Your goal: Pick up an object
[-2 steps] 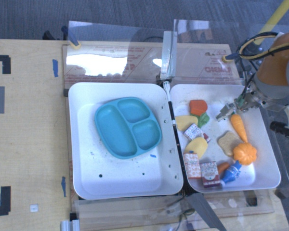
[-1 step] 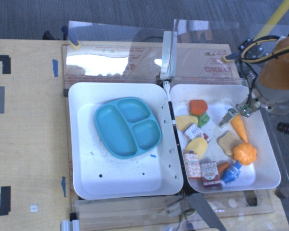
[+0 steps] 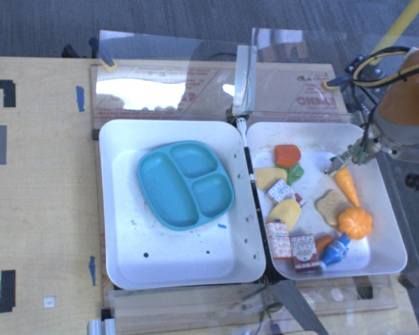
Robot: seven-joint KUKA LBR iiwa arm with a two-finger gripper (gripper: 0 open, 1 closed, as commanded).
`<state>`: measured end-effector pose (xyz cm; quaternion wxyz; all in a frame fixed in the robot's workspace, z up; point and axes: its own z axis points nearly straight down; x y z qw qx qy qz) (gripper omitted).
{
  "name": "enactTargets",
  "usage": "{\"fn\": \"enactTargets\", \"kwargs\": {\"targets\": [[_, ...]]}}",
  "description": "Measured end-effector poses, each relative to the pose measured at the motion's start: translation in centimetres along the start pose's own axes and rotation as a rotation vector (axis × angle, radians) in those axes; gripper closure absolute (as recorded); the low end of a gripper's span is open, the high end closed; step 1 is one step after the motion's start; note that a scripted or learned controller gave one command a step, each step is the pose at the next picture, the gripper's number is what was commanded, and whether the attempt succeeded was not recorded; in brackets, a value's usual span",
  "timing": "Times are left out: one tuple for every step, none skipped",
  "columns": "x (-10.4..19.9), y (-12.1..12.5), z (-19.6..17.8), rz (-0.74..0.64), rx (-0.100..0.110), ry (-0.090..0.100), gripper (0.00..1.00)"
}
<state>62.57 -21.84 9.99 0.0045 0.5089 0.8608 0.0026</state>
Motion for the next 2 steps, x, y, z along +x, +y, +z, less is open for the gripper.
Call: {"fn": "enactTargets", "kwargs": {"targets": [[4.3,7.2,1.4,0.162,0.006,0.003,1.00],[14.9,13.4,-9.1,0.310,-0.005,0.002,1.00]]}}
